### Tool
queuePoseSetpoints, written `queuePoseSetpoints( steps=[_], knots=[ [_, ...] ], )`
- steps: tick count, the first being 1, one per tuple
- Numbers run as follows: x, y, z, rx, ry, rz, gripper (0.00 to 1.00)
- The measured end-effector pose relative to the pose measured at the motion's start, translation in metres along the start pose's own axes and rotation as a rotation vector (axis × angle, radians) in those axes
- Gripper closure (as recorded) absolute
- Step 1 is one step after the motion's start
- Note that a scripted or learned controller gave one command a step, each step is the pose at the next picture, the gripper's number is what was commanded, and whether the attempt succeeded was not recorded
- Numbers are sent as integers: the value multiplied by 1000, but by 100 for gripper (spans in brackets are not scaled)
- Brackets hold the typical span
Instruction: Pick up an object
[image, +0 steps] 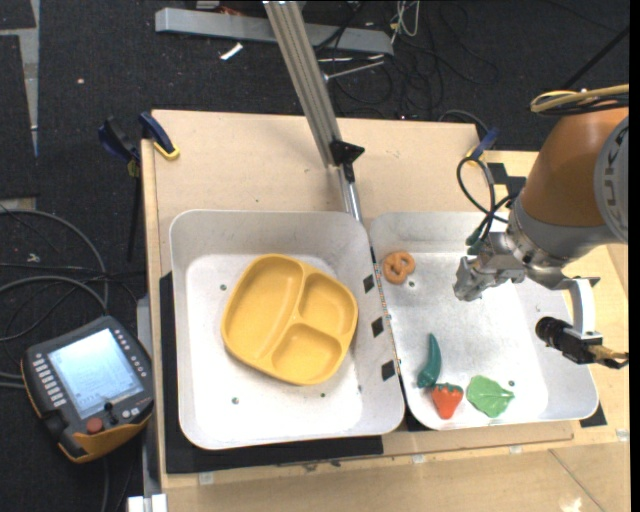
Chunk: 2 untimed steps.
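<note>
Pretzel (398, 266) is the candidate lying nearest my pincer: a small orange-brown twist flat on the floor of the right bin (520, 330), close to that bin's far left corner and just beside the wall that divides the two bins. Toward the near edge of the same bin lies a loose cluster of three more things. A slim teal pepper (430, 362) lies nearly lengthwise, its lower tip just beside a red strawberry (447, 399) with a green cap. A flat green leaf (489, 395) sits just to the right of the strawberry, near the bin's front rim.

My pincer (472, 281) hangs over the middle of the right bin, to the right of the pretzel and apart from it, and well away from the cluster at the front. From this slant I cannot tell how far its tips are parted, and nothing shows between them. Above it my grey wrist rises into the orange band (565, 170), with black cables looping past its left side.

In the left bin (200, 290) a yellow divided plate (290, 318) with three compartments lies tilted across the middle. Both bins rest on a pale wooden bench (250, 160). A metal pole (310, 80) slants across the far side of the bench, and a teach pendant (88, 382) with a lit screen lies on the floor at the left.
</note>
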<state>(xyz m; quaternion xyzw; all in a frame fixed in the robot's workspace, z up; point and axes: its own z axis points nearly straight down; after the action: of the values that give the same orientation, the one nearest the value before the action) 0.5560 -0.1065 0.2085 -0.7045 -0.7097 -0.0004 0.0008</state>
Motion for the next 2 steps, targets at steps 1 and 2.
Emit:
queuePoseSetpoints(
  steps=[1,2],
  knots=[
    [44,8,-9,-2,0,0,100],
    [105,11,-14,-1,1,-2,100]
  ],
)
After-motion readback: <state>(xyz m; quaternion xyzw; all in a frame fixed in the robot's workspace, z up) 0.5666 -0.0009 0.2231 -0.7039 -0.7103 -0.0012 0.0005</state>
